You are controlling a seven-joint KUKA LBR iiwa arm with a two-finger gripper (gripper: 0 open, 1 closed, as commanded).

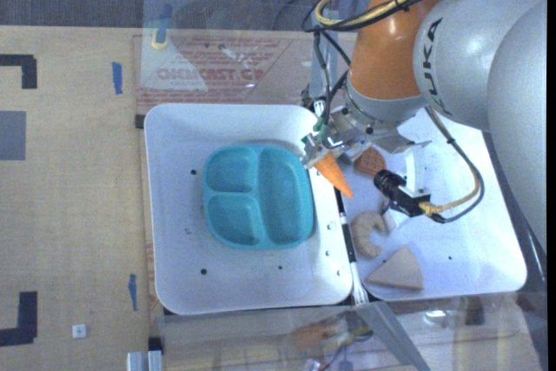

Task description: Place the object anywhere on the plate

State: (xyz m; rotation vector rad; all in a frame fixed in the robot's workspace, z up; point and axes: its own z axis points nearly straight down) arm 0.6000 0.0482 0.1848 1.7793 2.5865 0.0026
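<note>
A teal plate (257,196) with three compartments lies in the left white bin (174,187). An orange carrot (334,175) hangs tilted at the plate's right rim, over the divide between the two bins. My gripper (317,145) sits at the carrot's upper end, shut on it, under the arm's orange band. The carrot's tip points down and to the right.
The right bin (486,265) holds a brown round piece (371,160), a pale curved piece (370,230) and a tan wedge (396,269). A black cable plug (395,189) hangs over that bin. The big grey arm covers the upper right.
</note>
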